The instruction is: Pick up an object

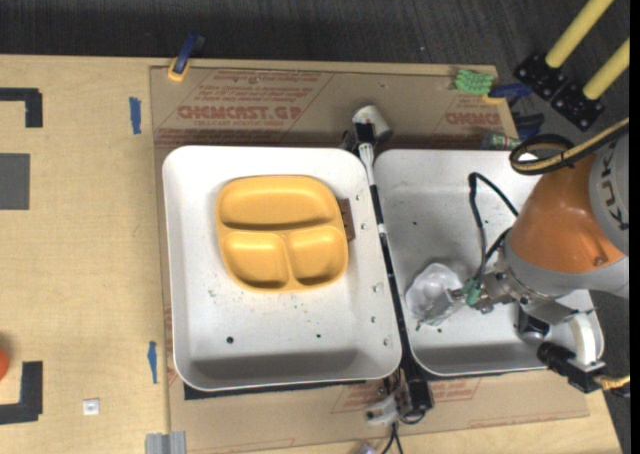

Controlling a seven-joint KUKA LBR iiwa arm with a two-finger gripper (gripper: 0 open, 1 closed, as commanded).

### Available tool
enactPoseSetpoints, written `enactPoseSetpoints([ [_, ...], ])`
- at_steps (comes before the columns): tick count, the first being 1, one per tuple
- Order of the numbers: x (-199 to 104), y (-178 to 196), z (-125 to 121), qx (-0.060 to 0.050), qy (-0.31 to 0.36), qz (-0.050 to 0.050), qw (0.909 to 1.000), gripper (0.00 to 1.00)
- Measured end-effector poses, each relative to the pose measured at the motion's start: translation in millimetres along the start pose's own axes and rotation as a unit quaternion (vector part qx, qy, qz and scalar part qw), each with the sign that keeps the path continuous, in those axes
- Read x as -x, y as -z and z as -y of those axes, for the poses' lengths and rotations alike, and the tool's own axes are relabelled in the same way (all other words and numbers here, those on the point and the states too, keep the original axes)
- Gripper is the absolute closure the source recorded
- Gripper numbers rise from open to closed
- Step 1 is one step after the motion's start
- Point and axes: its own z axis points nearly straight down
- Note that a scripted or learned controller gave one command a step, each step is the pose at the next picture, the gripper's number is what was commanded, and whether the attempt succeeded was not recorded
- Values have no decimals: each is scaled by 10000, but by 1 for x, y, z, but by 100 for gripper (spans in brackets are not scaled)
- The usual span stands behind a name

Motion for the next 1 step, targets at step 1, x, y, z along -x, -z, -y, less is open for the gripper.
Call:
enactPoseSetpoints([
  [1,-33,97,-71,17,1517,18,9884,0],
])
